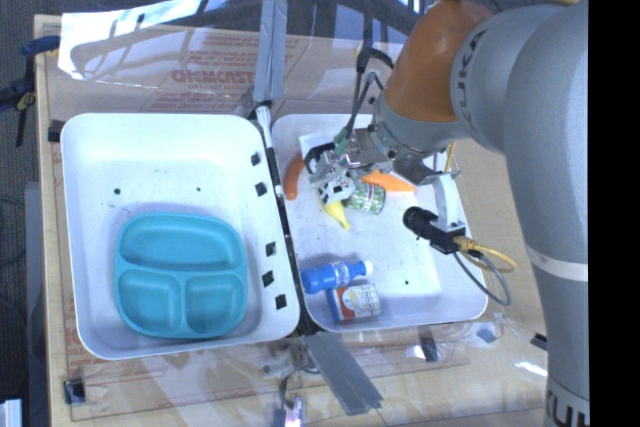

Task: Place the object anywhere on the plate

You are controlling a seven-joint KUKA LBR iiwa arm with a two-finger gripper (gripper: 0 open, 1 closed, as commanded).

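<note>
We see the gripper (pixel 335 177) low in the right bin (pixel 455 300) among small objects (pixel 362 197); we cannot tell its jaws' state. The teal plate (pixel 182 274) sits at eight o'clock. Labels are unreadable.

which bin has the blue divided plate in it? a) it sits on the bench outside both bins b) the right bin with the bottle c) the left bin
c, the blue divided plate lies flat in the left bin, while the blue bottle and the other small items sit in the right bin under the gripper.
</note>
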